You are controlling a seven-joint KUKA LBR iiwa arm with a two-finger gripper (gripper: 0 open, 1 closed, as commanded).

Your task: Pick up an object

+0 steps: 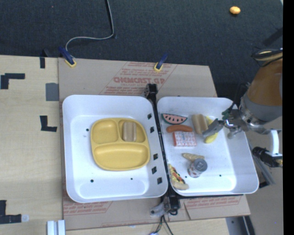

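Observation:
The right bin holds several toy foods: a watermelon slice, a red sausage, a pink checked block, a tan bread roll, a yellow piece, a small can and a mixed yellow item. My gripper hangs low over the bin's right part, its tip right at the yellow piece and just right of the bread roll. Nothing is visibly lifted.
The left bin holds a yellow divided plate with a brown piece in its upper right compartment. Black clips line the seam between the bins. An orange ball lies on the dark floor beyond.

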